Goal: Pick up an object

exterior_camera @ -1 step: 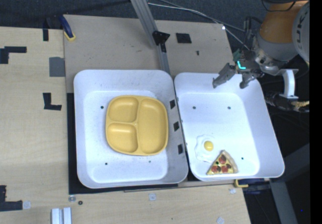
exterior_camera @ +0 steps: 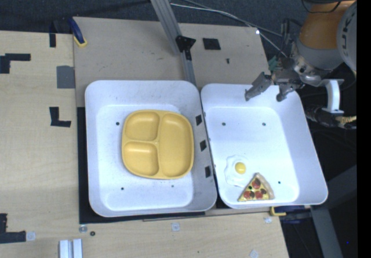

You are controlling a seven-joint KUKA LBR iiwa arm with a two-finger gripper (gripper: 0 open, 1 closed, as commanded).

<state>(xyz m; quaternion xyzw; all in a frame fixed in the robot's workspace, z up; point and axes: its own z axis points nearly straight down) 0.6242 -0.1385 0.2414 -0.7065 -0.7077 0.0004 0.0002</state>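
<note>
The gripper (exterior_camera: 268, 93) hangs open and unloaded over the far rim of the right bin (exterior_camera: 301, 135), well apart from the fried egg (exterior_camera: 236, 169) and pizza slice (exterior_camera: 255, 188) near its front edge.

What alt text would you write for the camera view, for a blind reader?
The gripper hovers with open jaws over the right bin, which holds a fried egg and pizza slice. The left bin holds a yellow divided plate.
</note>
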